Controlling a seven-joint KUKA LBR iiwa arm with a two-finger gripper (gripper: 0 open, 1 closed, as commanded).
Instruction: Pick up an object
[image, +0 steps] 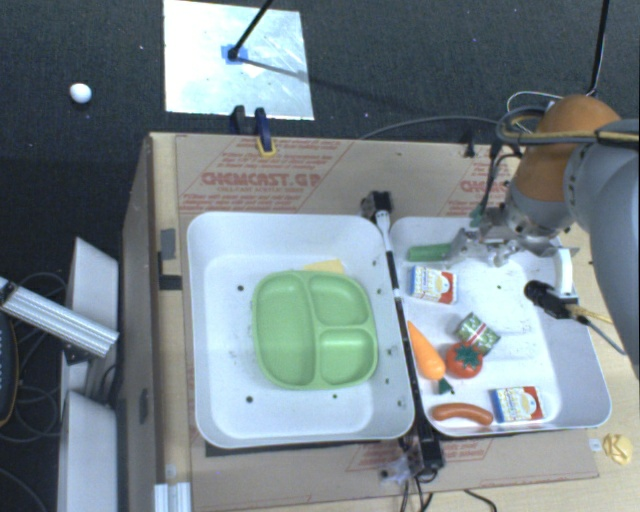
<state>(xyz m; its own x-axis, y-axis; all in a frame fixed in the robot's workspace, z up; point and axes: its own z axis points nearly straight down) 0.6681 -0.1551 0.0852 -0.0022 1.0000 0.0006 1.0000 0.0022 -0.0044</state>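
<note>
a: where does the gripper (487, 243) stand?

b: over the far end of the right bin (585, 375), under the orange band of the arm (560, 150). its fingers look spread, with nothing between them.

a: which objects are on offer?

b: all lie in the right bin. a green stick (430, 253) lies just left of the gripper. a small carton (433, 285) sits near it, toward the front. further forward: a green packet (477, 333), a tomato (463, 361), a carrot (426, 352), a sausage (462, 412) and a second carton (517, 404). the left bin (215, 330) holds a green tray (314, 329).

a: recommended procedure?

b: select the nearest isolated object. the green stick or the first carton appears best; the tomato, packet and carrot crowd together. centre the fingers across the narrow side, descend straight, close fully, then lift. keep clear of the bin wall.
</note>
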